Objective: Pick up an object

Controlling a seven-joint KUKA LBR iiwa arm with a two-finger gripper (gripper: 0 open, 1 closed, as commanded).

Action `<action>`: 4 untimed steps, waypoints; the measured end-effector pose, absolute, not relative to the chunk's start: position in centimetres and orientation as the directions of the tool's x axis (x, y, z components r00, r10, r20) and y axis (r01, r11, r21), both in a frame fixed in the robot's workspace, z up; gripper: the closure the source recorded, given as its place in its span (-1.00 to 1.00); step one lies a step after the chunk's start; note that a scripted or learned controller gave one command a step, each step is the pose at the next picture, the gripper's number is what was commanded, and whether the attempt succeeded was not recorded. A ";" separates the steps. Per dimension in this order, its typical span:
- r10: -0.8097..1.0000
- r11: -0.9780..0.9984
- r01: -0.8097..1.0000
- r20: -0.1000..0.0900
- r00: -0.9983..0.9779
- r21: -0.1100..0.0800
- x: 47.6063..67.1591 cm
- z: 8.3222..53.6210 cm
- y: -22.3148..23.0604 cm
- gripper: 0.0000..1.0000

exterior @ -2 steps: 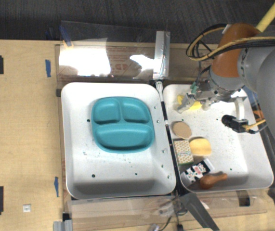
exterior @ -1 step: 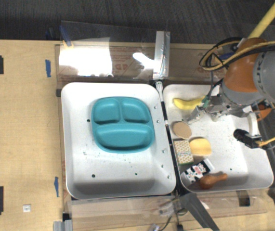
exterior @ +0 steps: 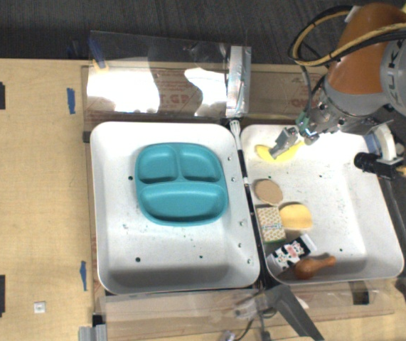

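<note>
A: Starting from the left, what lies around the teal divided plate?

B: It sits in the left bin. Right of it, across the wall, the right bin holds a brown round piece, a yellow bun-like piece, a patterned square, a black-and-white card and a brown sausage-like thing.

A: And the gripper?

B: Farther right than the plate and above its level, at a yellow banana-like object. The object's long axis runs slantwise; it lies just below-left of the fingers, seemingly touching. Whether they're spread or closed, I cannot tell.
</note>
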State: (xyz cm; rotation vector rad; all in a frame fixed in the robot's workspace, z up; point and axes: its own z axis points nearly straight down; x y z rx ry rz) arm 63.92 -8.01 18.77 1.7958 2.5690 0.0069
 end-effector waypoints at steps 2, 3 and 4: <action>0.965 0.263 0.965 0.002 -0.263 -0.008 61.5 10.3 -13.5 1.00; 0.991 0.136 0.991 -0.005 -0.135 0.010 60.4 22.0 -16.5 1.00; 0.991 0.136 0.991 -0.001 -0.136 0.002 60.2 21.6 -16.4 -1.00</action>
